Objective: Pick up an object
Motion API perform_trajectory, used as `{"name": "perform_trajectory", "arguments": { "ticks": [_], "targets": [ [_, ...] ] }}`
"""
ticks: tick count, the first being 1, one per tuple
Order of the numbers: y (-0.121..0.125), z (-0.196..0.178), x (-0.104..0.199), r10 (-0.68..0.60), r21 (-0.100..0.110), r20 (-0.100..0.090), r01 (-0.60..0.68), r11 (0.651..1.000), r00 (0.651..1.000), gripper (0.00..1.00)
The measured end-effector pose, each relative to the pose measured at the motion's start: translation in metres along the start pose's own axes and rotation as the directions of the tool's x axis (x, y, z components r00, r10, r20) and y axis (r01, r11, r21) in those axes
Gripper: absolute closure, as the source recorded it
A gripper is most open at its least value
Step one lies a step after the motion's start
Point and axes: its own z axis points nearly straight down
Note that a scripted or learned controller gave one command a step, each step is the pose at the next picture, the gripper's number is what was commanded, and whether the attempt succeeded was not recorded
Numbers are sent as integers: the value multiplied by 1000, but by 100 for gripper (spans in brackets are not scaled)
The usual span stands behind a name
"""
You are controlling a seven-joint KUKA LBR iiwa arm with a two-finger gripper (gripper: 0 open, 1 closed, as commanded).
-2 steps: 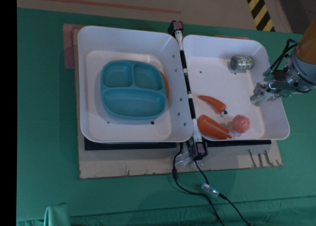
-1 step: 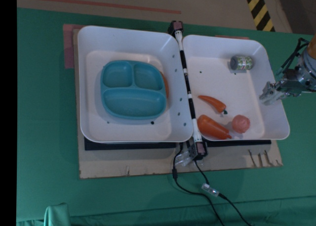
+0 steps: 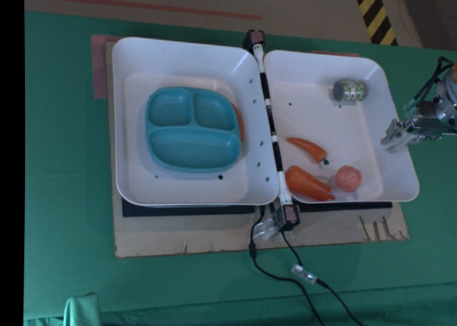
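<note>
Two shallow white plastic bins: left bin, right bin. One teal three-compartment plastic plate, left of centre. Two orange pointed toy vegetables: thin one, fat one. One pinkish round ball. One small green-grey patterned can, upper right.
</note>
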Motion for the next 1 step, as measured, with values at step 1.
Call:
{"name": "perform_trajectory", "arguments": {
  "ticks": [1],
  "targets": [
    [0, 16, 0, 1, 3, -1, -1, 1000, 1000, 100]
  ]
}}
